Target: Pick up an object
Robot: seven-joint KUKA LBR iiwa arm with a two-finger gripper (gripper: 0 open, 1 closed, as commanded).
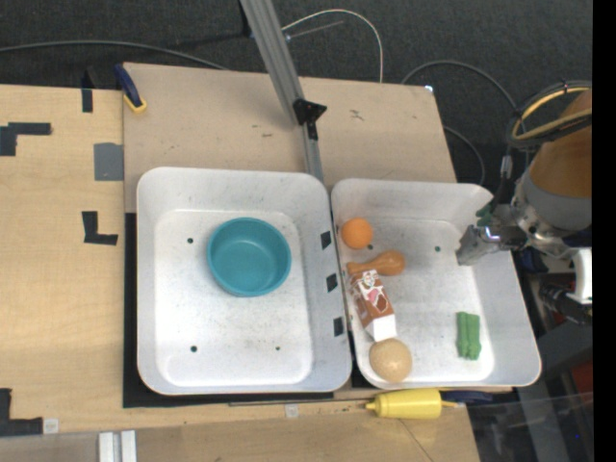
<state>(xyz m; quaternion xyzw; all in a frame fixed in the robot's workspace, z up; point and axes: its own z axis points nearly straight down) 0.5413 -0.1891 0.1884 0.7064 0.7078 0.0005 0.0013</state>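
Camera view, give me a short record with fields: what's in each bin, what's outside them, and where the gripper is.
left bin: one teal bowl, upright
right bin: orange ball, tan pear-shaped piece, red and white packet, beige ball, green piece
cluster: all but the green piece lie along that bin's left side
outside bins: yellow bottle lying on the bench by the right bin's near edge
gripper: over the right bin's upper right part, nothing seen between its fingers
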